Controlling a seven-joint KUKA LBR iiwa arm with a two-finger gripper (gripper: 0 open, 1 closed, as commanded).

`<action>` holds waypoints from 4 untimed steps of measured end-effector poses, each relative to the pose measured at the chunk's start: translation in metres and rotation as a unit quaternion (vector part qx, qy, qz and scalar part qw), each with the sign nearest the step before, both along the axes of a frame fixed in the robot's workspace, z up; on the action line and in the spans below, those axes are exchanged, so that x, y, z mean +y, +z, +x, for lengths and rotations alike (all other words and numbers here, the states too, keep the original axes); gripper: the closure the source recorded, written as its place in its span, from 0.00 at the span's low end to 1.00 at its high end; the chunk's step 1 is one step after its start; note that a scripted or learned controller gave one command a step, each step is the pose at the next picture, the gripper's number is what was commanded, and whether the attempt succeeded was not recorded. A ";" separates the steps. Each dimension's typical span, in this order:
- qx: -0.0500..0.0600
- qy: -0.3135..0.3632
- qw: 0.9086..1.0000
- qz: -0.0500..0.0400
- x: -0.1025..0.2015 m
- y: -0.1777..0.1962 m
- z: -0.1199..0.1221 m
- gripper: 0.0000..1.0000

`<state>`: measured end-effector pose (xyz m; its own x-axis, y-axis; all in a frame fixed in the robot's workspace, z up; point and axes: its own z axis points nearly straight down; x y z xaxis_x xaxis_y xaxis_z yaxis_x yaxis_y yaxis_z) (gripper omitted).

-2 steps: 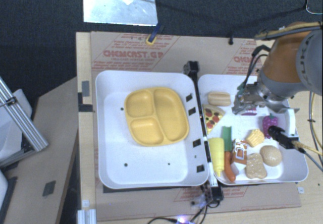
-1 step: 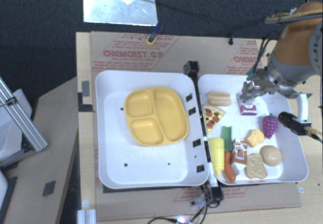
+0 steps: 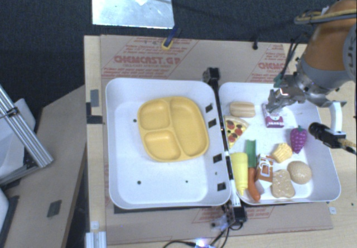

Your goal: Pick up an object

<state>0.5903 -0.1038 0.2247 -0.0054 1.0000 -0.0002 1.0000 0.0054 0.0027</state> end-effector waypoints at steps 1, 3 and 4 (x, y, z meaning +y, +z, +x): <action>-0.001 0.002 1.000 0.000 0.041 0.000 0.022 1.00; 0.001 0.001 1.000 0.000 0.110 -0.002 0.037 1.00; 0.000 0.000 1.000 0.000 0.115 -0.002 0.053 1.00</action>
